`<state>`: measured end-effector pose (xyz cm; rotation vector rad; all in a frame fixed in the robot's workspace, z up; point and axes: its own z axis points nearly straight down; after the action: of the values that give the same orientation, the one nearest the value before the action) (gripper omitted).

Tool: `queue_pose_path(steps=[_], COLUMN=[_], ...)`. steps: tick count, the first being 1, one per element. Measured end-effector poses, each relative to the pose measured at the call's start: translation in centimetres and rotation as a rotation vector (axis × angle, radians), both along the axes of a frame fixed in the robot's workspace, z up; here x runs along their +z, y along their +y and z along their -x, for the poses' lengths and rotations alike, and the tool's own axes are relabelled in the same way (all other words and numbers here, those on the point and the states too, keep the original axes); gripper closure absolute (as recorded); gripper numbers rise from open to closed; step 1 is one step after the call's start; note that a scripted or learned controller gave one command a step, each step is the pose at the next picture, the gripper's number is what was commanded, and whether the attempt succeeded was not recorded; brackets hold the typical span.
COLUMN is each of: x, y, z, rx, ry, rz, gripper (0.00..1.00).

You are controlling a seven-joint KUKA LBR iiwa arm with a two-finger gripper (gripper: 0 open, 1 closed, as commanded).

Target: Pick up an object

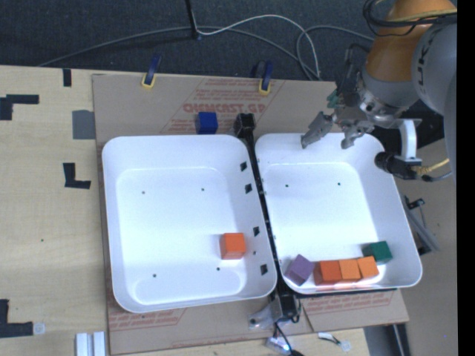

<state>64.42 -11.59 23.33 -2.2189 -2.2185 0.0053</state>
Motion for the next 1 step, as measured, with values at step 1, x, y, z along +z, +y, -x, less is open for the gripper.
queue_pose_path(steps=[1], x=[0.27], y=[0.02], z=[-0.1], rx=[0.001], ry=[-0.005], rz=[0.0], gripper=[0.0])
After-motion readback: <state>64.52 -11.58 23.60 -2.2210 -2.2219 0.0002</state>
